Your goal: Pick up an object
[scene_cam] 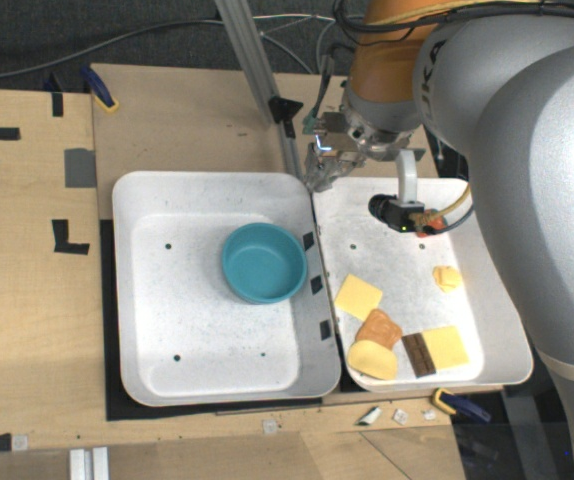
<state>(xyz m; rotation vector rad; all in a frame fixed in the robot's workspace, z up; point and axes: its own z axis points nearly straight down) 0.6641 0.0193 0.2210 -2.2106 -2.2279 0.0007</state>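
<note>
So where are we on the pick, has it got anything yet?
Nothing looks picked yet. The gripper sits at the far edge where the two bins meet, with no object visible in it. The round blue bowl lies in the left white bin; the yellow and brown food pieces lie in the right white bin. The whole grasp remains.

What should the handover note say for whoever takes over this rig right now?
Tool: raised at the far end of the seam between the bins; its state cannot be told and nothing shows in it.
Left bin: blue bowl.
Right bin: yellow square, brown piece, yellow oval, dark bar, a second yellow block, small yellow bit.
Done: no pick yet.
Left: choose an object, descend, grasp, lift.
</note>
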